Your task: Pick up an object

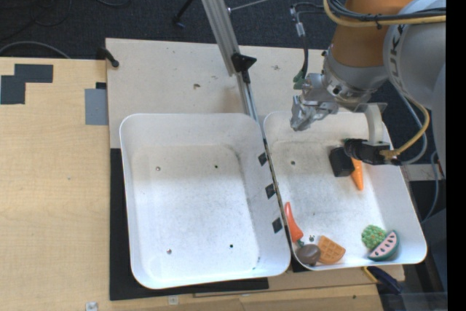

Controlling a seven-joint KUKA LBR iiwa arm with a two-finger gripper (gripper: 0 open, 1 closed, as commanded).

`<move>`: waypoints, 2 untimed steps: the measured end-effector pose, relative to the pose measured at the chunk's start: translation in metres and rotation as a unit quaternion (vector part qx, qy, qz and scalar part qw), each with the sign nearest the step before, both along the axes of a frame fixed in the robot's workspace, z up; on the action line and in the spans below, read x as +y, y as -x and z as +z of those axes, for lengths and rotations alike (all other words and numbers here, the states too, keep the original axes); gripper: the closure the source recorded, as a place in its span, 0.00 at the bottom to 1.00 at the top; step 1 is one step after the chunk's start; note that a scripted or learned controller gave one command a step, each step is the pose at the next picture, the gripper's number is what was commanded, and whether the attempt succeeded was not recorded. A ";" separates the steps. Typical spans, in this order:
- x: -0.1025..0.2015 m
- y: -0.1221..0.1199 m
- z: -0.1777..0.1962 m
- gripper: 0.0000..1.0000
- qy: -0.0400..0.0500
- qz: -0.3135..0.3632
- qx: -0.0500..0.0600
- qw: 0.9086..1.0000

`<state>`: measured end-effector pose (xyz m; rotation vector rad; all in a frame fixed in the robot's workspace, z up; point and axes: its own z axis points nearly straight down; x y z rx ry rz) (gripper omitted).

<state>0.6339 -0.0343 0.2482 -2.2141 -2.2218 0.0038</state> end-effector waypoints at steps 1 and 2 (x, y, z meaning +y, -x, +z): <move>0.044 -0.016 -0.001 1.00 0.000 0.000 -0.002 1.000; 0.095 -0.024 0.001 1.00 0.000 0.000 -0.002 1.000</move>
